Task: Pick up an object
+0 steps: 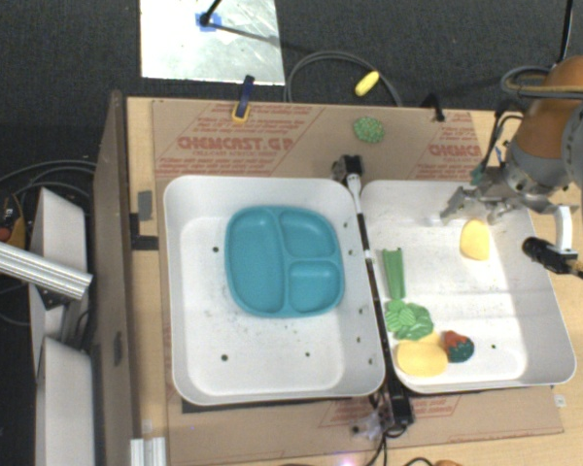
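My gripper [474,212] hangs over the far part of the right bin [549,343], its fingers spread open with nothing between them. Just in front of it, a pale yellow rounded object [474,242] lies on the bin floor. A green stick [394,273] rests near the bin's left wall. A green leafy piece [408,318], a flat yellow piece [422,359] and a small red and teal item [457,346] cluster at the near left.
The left bin [189,212] holds a blue divided plate [284,260]. A small green round thing [369,129] sits on the cardboard behind the bins, and a yellow-tipped cable [367,83] lies further back. A dark divider [369,270] runs between the bins.
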